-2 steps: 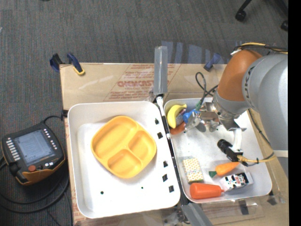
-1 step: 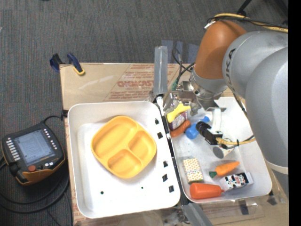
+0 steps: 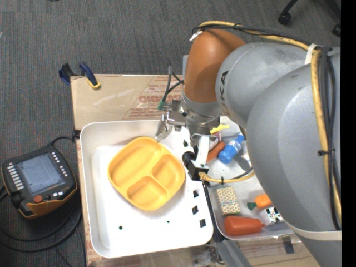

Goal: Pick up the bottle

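Carpet (image 3: 111, 26) around bench (image 3: 111, 99). Left bin (image 3: 92, 216): yellow tray (image 3: 146, 174), bare floor along near rim. Gripper (image 3: 164, 128) at tray's far edge, grip unreadable.

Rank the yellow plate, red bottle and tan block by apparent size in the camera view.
Largest: yellow plate. Then the red bottle, which is longer, and the tan block, which is squarer. These two look too alike to rank.
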Tool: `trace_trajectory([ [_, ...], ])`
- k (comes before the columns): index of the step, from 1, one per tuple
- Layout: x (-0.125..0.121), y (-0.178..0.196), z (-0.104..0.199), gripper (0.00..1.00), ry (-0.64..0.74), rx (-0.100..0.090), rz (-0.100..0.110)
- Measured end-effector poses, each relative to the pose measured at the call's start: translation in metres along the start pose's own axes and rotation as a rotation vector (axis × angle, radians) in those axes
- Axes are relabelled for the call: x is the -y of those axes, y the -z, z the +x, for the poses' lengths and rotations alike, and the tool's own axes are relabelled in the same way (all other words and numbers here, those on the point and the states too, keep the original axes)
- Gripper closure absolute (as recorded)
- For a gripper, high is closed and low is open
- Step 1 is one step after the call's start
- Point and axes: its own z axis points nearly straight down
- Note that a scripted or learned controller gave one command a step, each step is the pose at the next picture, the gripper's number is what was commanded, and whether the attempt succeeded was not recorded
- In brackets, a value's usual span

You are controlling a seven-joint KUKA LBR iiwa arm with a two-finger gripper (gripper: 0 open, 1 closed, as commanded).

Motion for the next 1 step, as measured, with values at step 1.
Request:
trace_trajectory([
  [1,-0.0059,0.0014,0.0595,0.00,-0.292,0.001,-0.002],
])
